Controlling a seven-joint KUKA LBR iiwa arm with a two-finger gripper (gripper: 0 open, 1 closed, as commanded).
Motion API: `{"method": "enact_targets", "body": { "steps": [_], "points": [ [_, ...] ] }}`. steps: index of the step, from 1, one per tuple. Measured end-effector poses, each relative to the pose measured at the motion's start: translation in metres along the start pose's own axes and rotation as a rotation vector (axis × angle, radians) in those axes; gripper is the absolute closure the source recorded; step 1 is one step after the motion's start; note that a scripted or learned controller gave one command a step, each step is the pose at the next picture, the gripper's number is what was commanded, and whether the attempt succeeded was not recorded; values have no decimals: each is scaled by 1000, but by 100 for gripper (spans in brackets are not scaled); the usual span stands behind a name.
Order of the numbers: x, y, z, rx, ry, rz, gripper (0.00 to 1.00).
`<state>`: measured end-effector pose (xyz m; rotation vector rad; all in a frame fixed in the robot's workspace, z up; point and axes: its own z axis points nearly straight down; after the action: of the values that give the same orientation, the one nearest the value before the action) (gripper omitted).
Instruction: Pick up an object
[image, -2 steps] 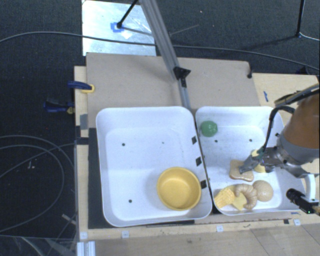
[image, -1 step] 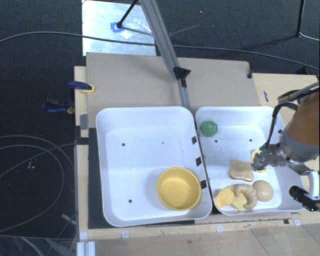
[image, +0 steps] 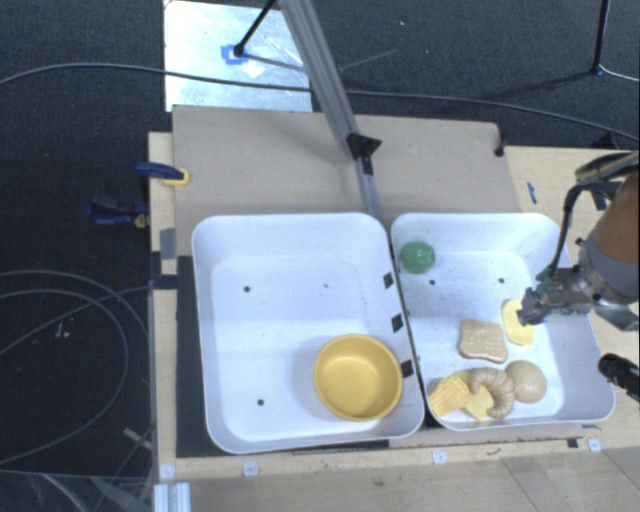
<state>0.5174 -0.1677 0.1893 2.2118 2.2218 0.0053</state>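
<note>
Two white bins sit side by side on the bench. Gripper (image: 528, 312) hangs at the right bin's (image: 470, 232) right side, touching a pale yellow piece (image: 516, 325); its state I cannot tell. Toast (image: 482, 341) lies just left, a green ball (image: 417, 257) well apart

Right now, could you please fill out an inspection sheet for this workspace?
Surface: two white bins, left bin and right bin, on a brown board.
Job's things: yellow bowl in left bin; green ball, toast slice, pale yellow piece, tan and yellow toys in right bin.
Clutter: blue clamp at board's left edge.
Gripper: gripper over the pale yellow piece; grip cannot be judged.
Cables: black cables on floor.
Surroundings: dark carpet, slanted metal pole.
</note>
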Motion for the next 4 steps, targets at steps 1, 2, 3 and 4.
{"method": "enact_targets", "body": {
  "steps": [1, 2, 3, 4],
  "points": [
    [0, 2, -30, 2, 1, 0, 100],
    [46, 24, -24, 4, 3, -5, 100],
    [106, 36, -21, 4, 4, -7, 100],
    [166, 60, -29, 3, 5, -8, 100]
  ]
}}
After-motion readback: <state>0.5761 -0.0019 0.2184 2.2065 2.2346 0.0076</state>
